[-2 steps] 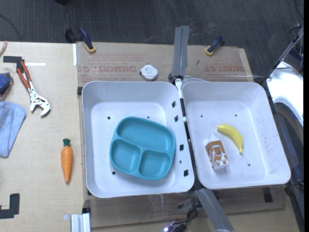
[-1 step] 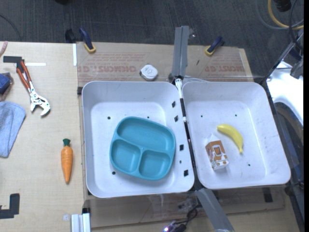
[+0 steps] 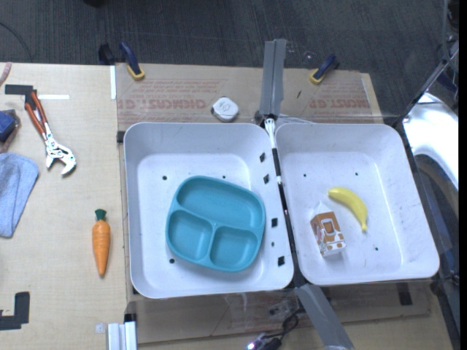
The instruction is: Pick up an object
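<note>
The arm [image 3: 433, 125] shows as a smooth, rounded shell at the right side of the camera view. Its surface is pale grey, almost white where the light catches it, and glossy, with a bright highlight along the top of the curve. The outline is a broad, soft bend with no sharp corners. Below the bright part the shell turns to a duller mid-grey, and a dark curved seam [image 3: 436, 184] runs down between the two tones. No screws or markings can be made out at this size. Thin dark lines cross just above the shell; whether they are cables is unclear.
</note>
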`<state>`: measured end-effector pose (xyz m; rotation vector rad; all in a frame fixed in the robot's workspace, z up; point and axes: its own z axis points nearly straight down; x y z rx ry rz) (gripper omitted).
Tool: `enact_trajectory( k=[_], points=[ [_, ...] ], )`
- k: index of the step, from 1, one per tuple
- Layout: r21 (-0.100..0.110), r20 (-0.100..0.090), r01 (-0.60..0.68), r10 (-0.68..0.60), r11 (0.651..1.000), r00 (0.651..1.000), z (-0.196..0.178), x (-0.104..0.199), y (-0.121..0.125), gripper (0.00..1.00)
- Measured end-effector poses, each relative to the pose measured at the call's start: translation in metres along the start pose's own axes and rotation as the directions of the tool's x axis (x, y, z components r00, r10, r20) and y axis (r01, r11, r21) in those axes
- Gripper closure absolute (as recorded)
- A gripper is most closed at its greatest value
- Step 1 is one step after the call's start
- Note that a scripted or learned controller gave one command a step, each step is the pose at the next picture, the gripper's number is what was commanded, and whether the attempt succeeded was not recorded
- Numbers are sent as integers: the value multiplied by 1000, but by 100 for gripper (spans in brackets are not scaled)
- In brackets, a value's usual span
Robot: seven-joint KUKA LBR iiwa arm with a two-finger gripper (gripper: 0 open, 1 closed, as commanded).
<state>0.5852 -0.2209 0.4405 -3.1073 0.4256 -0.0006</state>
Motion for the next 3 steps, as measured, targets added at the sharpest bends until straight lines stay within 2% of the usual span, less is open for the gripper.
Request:
enact_trajectory(
  k=[1, 2, 3],
  points=[
    [1, 0, 47, -47, 999, 999, 1, 55, -80, 100],
    [3, 0, 70, -70, 998, 998, 0, -40, 13, 100],
    [4, 2, 74, -74, 997, 997, 1, 15, -109, 100]
  ],
)
